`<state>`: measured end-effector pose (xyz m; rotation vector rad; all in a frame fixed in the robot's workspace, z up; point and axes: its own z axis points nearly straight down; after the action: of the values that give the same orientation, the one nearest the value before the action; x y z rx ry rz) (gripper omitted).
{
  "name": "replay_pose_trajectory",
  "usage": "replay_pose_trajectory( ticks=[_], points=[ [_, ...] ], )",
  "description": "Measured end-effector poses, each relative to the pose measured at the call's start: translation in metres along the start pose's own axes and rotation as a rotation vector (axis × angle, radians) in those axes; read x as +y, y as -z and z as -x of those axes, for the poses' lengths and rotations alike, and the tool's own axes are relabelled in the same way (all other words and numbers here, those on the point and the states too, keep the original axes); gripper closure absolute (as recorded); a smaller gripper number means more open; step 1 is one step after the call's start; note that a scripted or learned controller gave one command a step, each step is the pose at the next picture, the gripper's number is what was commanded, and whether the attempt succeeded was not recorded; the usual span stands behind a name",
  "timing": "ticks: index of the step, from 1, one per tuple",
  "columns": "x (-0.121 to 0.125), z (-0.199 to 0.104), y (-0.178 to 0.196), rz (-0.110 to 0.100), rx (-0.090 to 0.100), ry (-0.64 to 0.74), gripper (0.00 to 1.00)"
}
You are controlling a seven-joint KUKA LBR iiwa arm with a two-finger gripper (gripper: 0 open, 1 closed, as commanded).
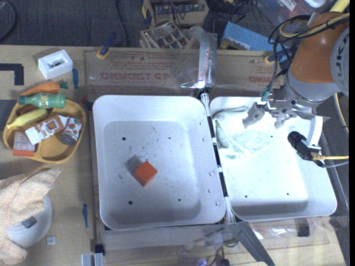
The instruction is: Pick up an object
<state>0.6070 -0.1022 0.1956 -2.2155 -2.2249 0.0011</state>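
Note:
An orange block (146, 173) lies in the left bin (111, 121), left of its middle, with a small grey piece touching its upper left side. My gripper (265, 116) hangs over the back part of the right bin (316, 201), far to the right of the block, with its two fingers spread apart and nothing between them. The grey arm with its orange band reaches in from the upper right.
A wooden bowl (44, 151) with a green bottle, a banana and small packets stands left of the bins. A white box (55, 64) sits at the back left, and a cloth (25, 193) lies at the front left. A clear divider (206, 65) stands behind the bins.

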Motion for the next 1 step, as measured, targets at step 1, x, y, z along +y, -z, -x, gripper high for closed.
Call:
replay_pose_trajectory(
  ticks=[1],
  points=[
    [0.0394, 0.0584, 0.0326, 0.006, -0.003, -0.141, 0.00]
  ],
)
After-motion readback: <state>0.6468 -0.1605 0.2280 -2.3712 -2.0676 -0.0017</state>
